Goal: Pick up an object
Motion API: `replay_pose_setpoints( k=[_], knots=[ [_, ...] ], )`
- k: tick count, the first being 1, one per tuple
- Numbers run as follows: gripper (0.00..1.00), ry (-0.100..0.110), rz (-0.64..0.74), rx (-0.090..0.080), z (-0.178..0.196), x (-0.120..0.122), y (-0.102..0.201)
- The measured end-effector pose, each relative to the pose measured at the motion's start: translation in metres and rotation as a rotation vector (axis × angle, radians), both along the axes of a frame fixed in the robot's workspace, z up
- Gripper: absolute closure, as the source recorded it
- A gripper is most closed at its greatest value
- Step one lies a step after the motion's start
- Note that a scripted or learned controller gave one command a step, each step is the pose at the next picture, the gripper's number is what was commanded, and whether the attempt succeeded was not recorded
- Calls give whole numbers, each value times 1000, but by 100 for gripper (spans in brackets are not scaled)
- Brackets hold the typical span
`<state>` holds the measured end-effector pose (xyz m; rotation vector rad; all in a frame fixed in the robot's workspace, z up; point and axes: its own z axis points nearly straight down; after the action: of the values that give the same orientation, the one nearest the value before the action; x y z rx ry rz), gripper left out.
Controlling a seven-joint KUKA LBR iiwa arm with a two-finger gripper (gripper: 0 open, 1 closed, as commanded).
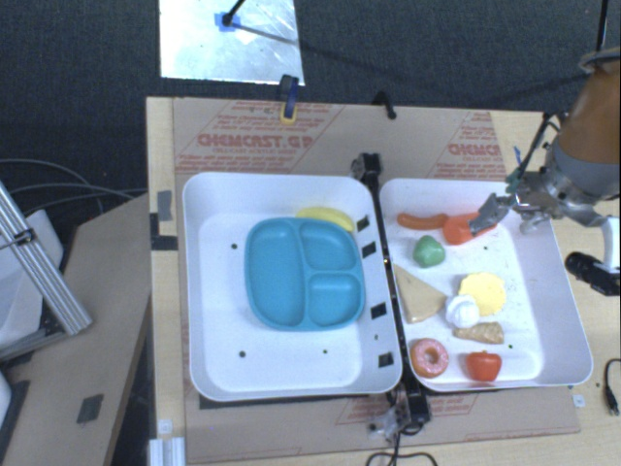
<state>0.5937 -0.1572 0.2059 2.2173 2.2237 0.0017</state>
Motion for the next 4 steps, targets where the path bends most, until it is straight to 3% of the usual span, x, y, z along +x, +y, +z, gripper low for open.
replay_pose_setpoints(
  k=[1,2,3,4],
  knots=[
    [0,-1,17,8,-22,27,161],
    [0,-6,11,4,-20,77,256],
    [100,-4,5,1,-10,76,249],
    [100,8,6,2,-61,29,292]
  ],
)
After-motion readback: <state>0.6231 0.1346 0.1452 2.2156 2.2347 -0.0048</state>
